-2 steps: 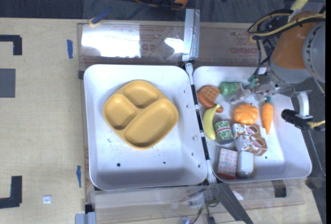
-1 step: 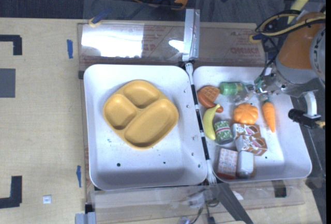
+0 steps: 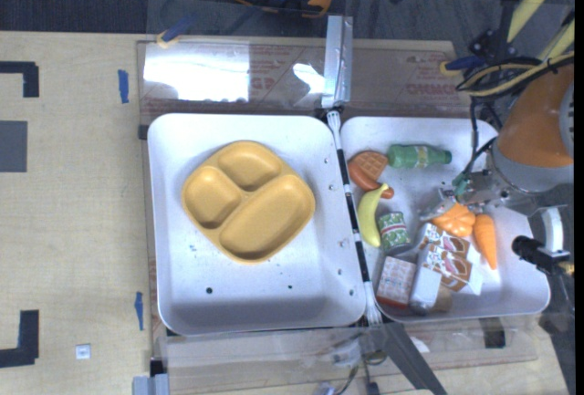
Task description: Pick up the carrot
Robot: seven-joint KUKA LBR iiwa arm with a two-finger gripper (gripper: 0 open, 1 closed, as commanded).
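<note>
Arm over the right bin, carrot lying just below its wrist

The gripper (image 3: 467, 191) sits at the end of the grey arm with its orange band, reaching in over the right bin (image 3: 529, 293) — whether it is open or closed cannot be told from this angle, and nothing is seen caught in it. The carrot (image 3: 486, 240) lies just below and slightly right of the gripper, pointing down the bin, with another orange piece (image 3: 455, 221) touching its left side. Below the gripper lie a printed carton (image 3: 449, 262) and a small box (image 3: 396, 280). To its left are a green can (image 3: 393, 231), a banana (image 3: 370, 215) and a red-orange item (image 3: 369, 168); a green bottle (image 3: 418, 155) lies up and left. Well away to the left, the left bin (image 3: 173, 293) holds a yellow divided plate (image 3: 248, 200).
</note>
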